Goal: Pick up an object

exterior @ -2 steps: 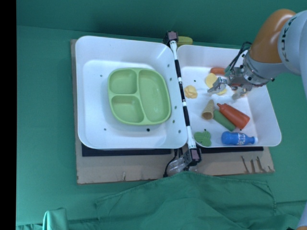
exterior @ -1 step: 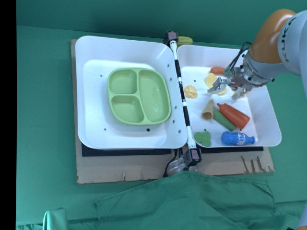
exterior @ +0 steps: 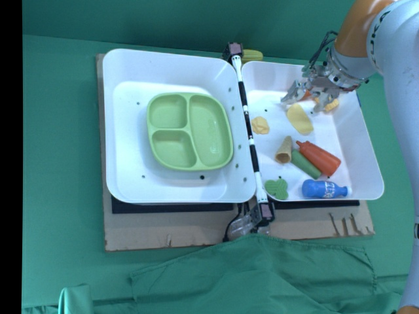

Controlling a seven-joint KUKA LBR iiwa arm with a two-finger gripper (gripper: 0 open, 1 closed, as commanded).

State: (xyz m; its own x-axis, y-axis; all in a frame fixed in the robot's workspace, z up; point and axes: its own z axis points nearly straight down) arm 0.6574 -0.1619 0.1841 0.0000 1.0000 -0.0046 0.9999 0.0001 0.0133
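On the left, a white bin (exterior: 131, 175) holds a green divided plate (exterior: 190, 131), lying flat near its middle with bare floor around it. A black-and-white rod (exterior: 249, 133) runs along the seam between this bin and the right white bin (exterior: 363, 165).

In the right bin, from left to right: a green leafy toy (exterior: 277, 189) at the near edge, a small yellow piece (exterior: 260, 125) near the seam, a tan cone (exterior: 285, 149) with its narrow end toward the far side, a green stick (exterior: 305, 164) and an orange bottle (exterior: 319, 157) lying side by side, both long axes slanting from far-left to near-right, and a blue bottle (exterior: 325, 189) lying along the near wall, cap pointing right. A yellow oval piece (exterior: 300, 118) lies just below my gripper (exterior: 306, 97).

My gripper hangs over the far part of the right bin, fingers spread apart, nothing between them. An orange-yellow item (exterior: 330, 104) sits just right of it, partly hidden. The bin's right side is mostly open floor
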